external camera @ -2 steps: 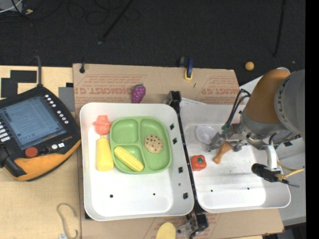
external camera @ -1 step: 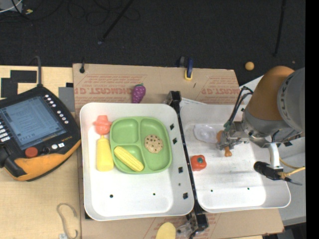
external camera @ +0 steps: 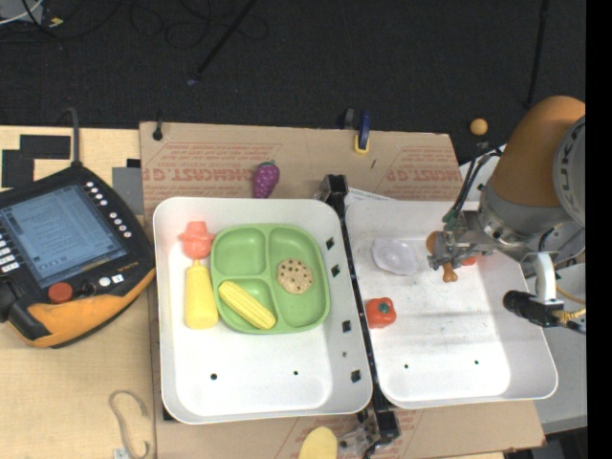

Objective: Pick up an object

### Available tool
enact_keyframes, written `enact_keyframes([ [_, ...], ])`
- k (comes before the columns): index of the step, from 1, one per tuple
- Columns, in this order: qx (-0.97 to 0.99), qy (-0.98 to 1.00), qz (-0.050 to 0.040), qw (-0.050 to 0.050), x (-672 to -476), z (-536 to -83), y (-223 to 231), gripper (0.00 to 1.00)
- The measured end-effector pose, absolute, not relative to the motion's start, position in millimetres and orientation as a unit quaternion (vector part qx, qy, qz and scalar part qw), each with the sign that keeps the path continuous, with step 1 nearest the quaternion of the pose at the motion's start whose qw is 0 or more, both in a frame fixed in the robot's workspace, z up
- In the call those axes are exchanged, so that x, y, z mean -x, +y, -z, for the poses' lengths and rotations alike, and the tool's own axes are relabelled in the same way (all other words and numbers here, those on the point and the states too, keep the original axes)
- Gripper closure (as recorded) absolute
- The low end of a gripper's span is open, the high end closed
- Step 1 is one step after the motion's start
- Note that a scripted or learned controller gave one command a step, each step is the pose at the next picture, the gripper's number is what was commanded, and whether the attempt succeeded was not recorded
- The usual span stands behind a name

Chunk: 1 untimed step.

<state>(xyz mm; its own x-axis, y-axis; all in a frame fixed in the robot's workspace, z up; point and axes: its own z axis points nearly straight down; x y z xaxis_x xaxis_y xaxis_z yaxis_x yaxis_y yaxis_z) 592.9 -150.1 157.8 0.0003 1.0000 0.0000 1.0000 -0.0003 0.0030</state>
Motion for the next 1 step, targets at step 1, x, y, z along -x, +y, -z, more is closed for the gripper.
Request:
enact_keyframes([
  [1, -0.707, 0.707, -0.0008, 0.001, -592.4, -221.1, -151.5, 1.00],
])
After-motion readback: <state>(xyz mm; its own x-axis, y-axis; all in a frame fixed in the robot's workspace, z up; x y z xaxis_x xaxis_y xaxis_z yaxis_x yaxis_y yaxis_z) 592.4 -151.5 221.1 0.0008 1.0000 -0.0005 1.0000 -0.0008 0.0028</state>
